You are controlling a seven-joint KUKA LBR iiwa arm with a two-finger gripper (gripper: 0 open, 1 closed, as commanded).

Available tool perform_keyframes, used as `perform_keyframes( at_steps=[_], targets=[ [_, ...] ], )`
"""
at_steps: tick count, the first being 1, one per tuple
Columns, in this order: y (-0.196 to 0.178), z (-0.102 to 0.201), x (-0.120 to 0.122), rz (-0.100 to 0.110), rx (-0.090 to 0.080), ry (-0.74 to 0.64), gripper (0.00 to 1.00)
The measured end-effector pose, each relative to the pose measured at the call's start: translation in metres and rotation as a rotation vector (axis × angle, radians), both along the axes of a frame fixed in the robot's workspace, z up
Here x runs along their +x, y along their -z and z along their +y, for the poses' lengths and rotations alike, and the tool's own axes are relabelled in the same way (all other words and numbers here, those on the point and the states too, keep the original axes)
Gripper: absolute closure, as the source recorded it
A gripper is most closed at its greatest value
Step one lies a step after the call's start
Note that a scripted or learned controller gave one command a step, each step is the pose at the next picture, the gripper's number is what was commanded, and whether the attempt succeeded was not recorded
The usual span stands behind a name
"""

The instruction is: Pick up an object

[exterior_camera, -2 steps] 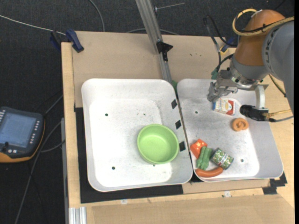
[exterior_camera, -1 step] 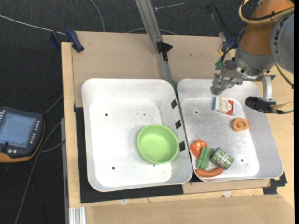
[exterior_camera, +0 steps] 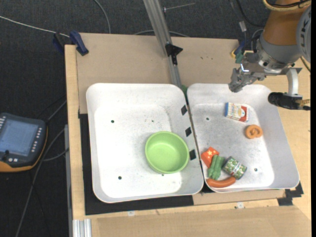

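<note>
My gripper (exterior_camera: 237, 84) hangs above the far edge of the right bin (exterior_camera: 276, 127), with nothing seen between its fingers. Below and slightly left of it lies a small white carton with red and blue print (exterior_camera: 236, 112). An orange ring-shaped piece (exterior_camera: 254, 131) sits a little nearer. At the bin's near side cluster a red pepper-like toy (exterior_camera: 209, 155), a green vegetable (exterior_camera: 215, 166), a green patterned can (exterior_camera: 234, 167) and a red-orange sausage shape (exterior_camera: 220, 182).
A green bowl (exterior_camera: 167, 151) rests in the left bin (exterior_camera: 106, 132), near its right wall. A metal pole (exterior_camera: 160, 26) slants over the bench behind the bins. A handheld pendant (exterior_camera: 19, 141) lies off the bench at the left.
</note>
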State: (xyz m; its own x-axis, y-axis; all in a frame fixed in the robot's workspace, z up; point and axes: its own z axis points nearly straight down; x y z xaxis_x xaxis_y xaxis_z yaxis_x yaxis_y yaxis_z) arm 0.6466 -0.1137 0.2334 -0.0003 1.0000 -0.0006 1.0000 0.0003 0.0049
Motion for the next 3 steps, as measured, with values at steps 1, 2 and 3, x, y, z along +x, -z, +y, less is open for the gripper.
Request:
perform_keyframes(
  at_steps=[1, 2, 3],
  targets=[
    [-0.044, 0.0, 0.001, 0.0, 0.0, 0.0, 1.0],
    [-0.029, 0.044, -0.009, 0.005, 0.001, -0.003, 1.0],
    [-0.023, 0.085, -0.02, 0.005, 0.002, -0.003, 1.0]
  ],
)
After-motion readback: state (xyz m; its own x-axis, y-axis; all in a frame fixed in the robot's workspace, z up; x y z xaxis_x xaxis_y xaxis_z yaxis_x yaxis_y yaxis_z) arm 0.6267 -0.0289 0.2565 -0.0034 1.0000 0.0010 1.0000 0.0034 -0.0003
